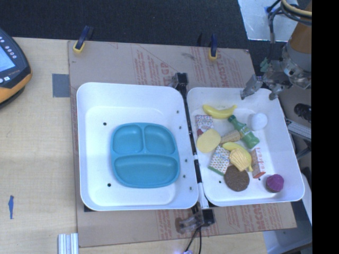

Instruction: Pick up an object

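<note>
**Operator:** The bench was a light wood surface overlaid with a cardboard sheet (159,62), clamped at its far edge. It carried 2 white bins. The left bin (90,142) held 1 blue divided plate (144,155). Where were the pick candidates?

**Technician:** All candidates lay in the right bin (288,142): a toy banana (219,111), a green bottle (243,131), a white ball (259,121), a yellow disc (208,140), a brown cookie (236,179), a purple ball (274,182) and several small packets. They were crowded and touching near the centre.

**Operator:** Gripper status?

**Technician:** The gripper (260,87) stood above the far right corner of the right bin, its 2 fingers spread apart, with nothing between them.

**Operator:** Handling assessment?

**Technician:** The items appeared to be light, rigid plastic toys, probably smooth and prone to slipping. The purple ball sat apart from the cluster, so access was clear, but it could roll. The banana offered a narrow middle section; a grasp across that width seemed most secure.
</note>
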Robot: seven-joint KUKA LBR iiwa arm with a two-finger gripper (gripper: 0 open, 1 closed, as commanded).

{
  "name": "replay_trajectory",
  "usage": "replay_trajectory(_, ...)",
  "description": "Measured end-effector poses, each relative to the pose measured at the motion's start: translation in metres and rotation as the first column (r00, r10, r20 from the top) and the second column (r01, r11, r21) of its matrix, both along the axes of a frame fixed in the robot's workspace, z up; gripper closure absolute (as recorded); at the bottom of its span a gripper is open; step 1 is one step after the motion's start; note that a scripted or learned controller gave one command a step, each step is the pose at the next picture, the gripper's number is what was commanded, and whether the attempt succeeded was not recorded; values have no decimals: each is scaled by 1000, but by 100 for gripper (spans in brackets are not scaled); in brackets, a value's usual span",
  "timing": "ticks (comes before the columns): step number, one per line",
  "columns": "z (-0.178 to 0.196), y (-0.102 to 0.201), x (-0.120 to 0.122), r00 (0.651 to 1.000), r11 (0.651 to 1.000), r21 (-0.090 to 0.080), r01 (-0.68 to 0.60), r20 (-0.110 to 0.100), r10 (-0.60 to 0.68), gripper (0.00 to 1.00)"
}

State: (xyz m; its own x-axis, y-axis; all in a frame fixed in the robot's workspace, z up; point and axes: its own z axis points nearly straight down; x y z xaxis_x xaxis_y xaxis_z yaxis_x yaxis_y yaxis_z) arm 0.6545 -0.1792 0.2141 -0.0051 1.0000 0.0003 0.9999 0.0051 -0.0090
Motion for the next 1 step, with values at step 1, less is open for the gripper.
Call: replay_trajectory(1, -131, 19, -18, 1000, 1000, 0, -1, -3, 1, 0)
